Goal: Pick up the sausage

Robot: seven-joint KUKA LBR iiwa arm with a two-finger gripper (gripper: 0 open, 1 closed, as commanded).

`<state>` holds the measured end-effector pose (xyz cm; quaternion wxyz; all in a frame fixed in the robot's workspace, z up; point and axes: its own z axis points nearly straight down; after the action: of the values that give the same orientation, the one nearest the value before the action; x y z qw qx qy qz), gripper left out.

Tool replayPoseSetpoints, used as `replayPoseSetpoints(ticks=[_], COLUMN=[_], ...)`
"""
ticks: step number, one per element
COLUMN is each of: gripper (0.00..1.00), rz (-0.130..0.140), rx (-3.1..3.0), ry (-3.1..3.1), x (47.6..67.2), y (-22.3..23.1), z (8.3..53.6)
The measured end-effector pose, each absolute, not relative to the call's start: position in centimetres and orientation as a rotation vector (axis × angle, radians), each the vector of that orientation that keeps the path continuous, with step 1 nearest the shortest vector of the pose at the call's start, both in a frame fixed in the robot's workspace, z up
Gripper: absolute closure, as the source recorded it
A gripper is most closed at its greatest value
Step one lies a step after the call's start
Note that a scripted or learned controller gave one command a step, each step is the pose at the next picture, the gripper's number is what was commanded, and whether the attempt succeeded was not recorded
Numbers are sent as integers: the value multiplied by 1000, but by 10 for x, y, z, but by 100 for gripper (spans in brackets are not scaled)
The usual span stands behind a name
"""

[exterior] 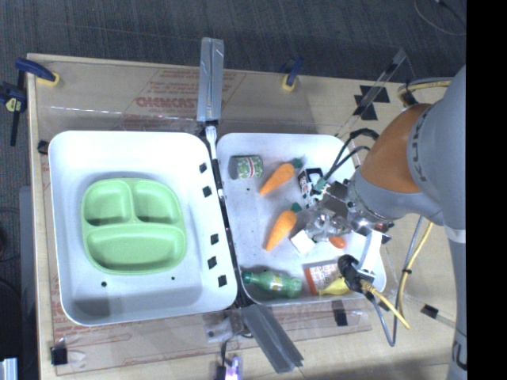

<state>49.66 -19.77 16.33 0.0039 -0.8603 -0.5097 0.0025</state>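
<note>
fingers: lost in the dark wrist hardware, can't tell if they're apart or together
gripper (321, 222): low over the right bin, right of centre, just beside the lower carrot and above a small white item
arm (412, 165): grey links with the orange band above the wrist, comes in from the right edge and covers the bin's right wall
cables (342, 153): black loops off the wrist, arching over the upper right part of the bin
sausage (338, 242): best guess is the small reddish-orange bit peeking out just under the wrist, right side of the right bin; mostly hidden, so ID is not certain
white item (302, 242): small, pale, touching the lower carrot's right end
lower carrot (280, 229): orange, tilted, mid bin
upper carrot (276, 179): orange with green top, tilted, near the bin's top
can (246, 166): green label, lying on its side in the top left corner of the bin
green bottle (272, 283): lying along the bottom wall
red packet (321, 275): right of the bottle, near the bottom wall
banana (337, 288): yellow, bottom right corner, partly under black hardware
right bin (252, 212): white, shallow, holds all of the above
left bin (63, 212): white, holds the green tray
green tray (133, 226): three compartments, roughly centred in the left bin
</note>
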Motion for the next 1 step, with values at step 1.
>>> replayPoseSetpoints(ticks=[1], gripper=[100], rz=[0], rx=[-2221], ry=[-2225], x=[491], y=[-202], z=[214])
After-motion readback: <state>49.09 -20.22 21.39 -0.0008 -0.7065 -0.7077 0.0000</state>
